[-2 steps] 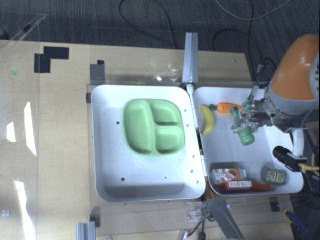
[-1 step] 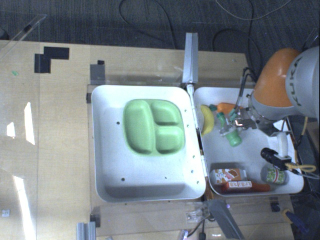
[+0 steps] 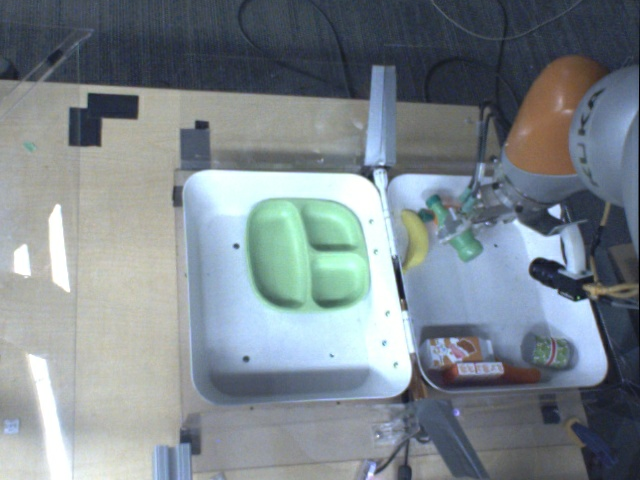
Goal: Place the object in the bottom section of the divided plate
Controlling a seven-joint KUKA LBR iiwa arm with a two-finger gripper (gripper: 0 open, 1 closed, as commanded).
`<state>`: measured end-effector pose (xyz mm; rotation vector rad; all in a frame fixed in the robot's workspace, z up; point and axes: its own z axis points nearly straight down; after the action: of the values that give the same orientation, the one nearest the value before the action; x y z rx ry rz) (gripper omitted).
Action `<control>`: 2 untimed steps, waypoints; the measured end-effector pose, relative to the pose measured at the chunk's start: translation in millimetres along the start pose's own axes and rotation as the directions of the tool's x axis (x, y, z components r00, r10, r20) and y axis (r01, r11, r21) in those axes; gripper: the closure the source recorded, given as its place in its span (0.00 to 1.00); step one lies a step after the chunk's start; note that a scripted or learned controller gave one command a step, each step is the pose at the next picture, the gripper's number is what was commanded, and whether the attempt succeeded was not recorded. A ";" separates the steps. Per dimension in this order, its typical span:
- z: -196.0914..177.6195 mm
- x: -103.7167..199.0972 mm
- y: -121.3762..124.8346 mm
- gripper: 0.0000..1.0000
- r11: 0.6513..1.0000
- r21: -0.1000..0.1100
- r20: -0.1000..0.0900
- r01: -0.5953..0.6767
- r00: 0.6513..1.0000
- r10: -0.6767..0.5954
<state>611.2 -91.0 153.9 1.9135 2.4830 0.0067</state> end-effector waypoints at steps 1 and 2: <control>-11.7 1.0 2.8 1.00 1.000 -0.006 0.003 0.007 1.000 -0.007; -33.4 7.1 64.2 1.00 0.970 -0.003 0.002 0.244 0.970 -0.244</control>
<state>671.2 -67.8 187.8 1.5914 2.6968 0.0080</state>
